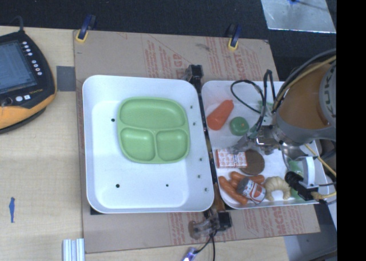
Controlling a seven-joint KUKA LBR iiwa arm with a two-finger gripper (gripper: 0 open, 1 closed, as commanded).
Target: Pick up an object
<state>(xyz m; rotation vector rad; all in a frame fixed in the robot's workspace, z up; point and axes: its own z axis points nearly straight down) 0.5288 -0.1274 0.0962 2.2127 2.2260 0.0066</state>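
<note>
With the gripper [255, 138] hung just above the brown disc [253, 162], its jaw state cannot be told; the descent should be centred on the disc, clear of the carton [230, 158] beside it

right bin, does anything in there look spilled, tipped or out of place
Nothing looks spilled or damaged. The right bin holds a loose jumble: an orange carrot-like piece, a green ball, a brown disc, a small carton and more toys at the near end. The green divided plate sits flat in the left bin.
</note>
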